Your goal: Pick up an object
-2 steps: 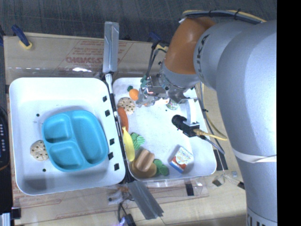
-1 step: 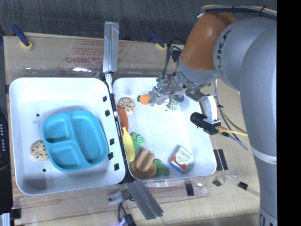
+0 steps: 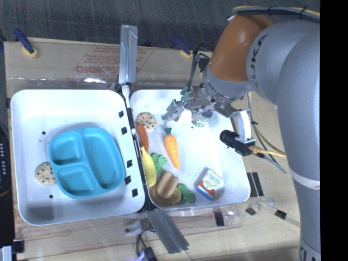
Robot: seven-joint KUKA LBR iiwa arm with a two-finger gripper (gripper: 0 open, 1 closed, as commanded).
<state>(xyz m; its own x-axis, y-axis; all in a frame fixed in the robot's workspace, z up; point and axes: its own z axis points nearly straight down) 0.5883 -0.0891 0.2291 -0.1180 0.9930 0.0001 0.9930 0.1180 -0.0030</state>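
Reaching in from the right, the arm [image 3: 272,64] hangs its gripper [image 3: 176,111] over the upper middle of the right bin [image 3: 234,170]. The metal fingers point down and to the left, toward the bin's upper left corner; how far apart they stand cannot be told from this angle, and nothing shows between them.

Just below the fingertips lies a carrot [image 3: 172,148], the nearest thing to the gripper. It is a toy, bright orange, smooth, tapering to a point at its lower end, with a small green top at the upper end. It lies nearly upright in the view, tilted a little, on the bare white floor near the middle of the bin, apart from the gripper.

A second carrot [image 3: 142,136], darker orange, lies along the bin's left wall, with a cookie [image 3: 146,121] touching its upper end. Below it a banana [image 3: 148,168] follows the same wall. Beside the banana sit green leaves [image 3: 161,161], a brown bun [image 3: 167,185] in the lower left corner, and another green piece [image 3: 186,193] to the right of the bun. A small carton [image 3: 210,182] with a red and blue label lies near the lower right.

The left bin [image 3: 27,145] holds a blue tray [image 3: 87,161] with three compartments, and a second cookie [image 3: 45,173] just beside the tray's left edge.
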